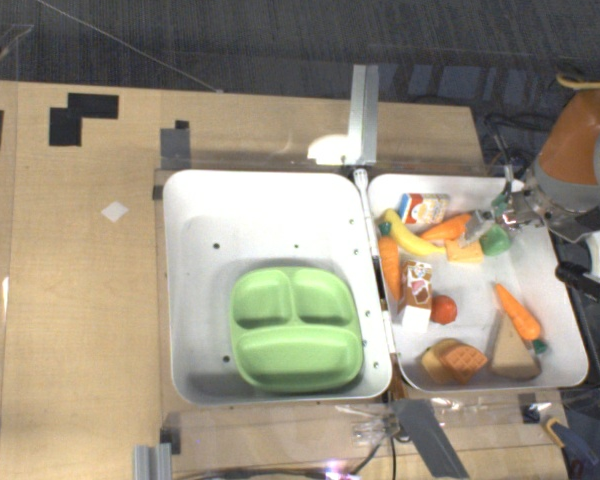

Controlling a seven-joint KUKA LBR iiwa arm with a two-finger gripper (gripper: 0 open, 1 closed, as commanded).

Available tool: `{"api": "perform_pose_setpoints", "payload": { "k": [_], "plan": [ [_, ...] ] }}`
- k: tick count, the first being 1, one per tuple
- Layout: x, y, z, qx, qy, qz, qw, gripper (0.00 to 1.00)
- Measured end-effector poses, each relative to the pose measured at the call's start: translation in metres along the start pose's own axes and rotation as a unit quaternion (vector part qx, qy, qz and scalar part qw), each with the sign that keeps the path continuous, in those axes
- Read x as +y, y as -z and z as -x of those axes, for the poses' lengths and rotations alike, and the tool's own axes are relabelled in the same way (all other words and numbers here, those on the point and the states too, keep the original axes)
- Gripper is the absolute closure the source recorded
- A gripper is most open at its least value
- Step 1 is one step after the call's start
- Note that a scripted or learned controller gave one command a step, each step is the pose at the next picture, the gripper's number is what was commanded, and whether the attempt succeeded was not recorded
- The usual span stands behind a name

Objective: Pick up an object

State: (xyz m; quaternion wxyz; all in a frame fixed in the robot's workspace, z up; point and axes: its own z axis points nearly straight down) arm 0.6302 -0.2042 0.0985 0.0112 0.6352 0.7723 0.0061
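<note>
**Pincer low at the right bin's far corner, over the toy food**

The pincer [502, 215] sat at the upper right of the right bin [570, 368], just beside a small green piece [495, 241] and the end of an orange carrot [446, 229]. Grip state could not be told; the tip was small and cluttered, and nothing was plainly seen in its grasp.

Likeliest target: the green piece, touching a yellow wedge [464, 253]. It looked like hollow plastic, so probably light, stiff and a bit slick. Best taken across its narrow width, from above.

Close by lay a banana [406, 236], a small carton [424, 208], a brown packet [417, 283], a red tomato [443, 310], a second carrot [518, 313] lying well apart from the rest, and a bread slice [456, 359].

The pile crowded the bin's far wall, so little side room there; neighbours might shift on a close. The second carrot had open floor around it, an easier take. The left bin [195, 268] held a green tray [295, 330], with bare floor along its upper half.
</note>
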Motion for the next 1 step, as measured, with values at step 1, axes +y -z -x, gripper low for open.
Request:
{"api": "perform_pose_setpoints", "payload": {
  "k": [1],
  "plan": [
    [0.0057, 0.0166, 0.0004, -0.004, 0.003, 0.008, 1.0000, 1.00]
  ]
}}
